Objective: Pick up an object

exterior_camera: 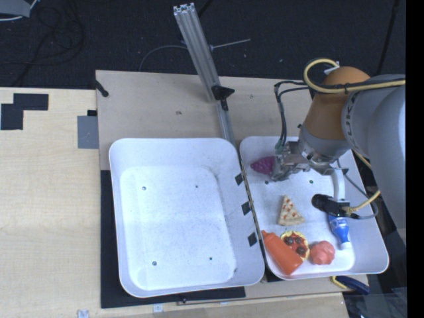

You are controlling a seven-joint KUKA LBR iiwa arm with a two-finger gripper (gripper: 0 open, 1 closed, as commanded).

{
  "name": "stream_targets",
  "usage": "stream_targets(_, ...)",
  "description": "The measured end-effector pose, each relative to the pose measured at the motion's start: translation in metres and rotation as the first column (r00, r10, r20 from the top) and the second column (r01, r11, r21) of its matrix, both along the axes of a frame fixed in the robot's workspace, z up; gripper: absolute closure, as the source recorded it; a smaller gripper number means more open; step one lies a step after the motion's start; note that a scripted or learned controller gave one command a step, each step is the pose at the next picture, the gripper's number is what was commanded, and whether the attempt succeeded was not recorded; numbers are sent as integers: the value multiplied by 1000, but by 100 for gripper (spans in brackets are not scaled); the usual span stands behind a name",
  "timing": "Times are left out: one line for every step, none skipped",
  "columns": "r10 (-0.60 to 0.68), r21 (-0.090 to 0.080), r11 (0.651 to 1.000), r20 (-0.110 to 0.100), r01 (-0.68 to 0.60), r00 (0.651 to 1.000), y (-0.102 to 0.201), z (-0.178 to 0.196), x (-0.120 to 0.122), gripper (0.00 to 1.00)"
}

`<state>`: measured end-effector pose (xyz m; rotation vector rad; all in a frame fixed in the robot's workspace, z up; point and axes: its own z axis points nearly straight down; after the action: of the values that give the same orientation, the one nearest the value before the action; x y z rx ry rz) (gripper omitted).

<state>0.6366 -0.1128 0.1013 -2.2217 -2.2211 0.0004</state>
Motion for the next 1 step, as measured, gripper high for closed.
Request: stream_targets(-1, 0, 1000, 3, 1, 1000, -1, 45, -6, 100)
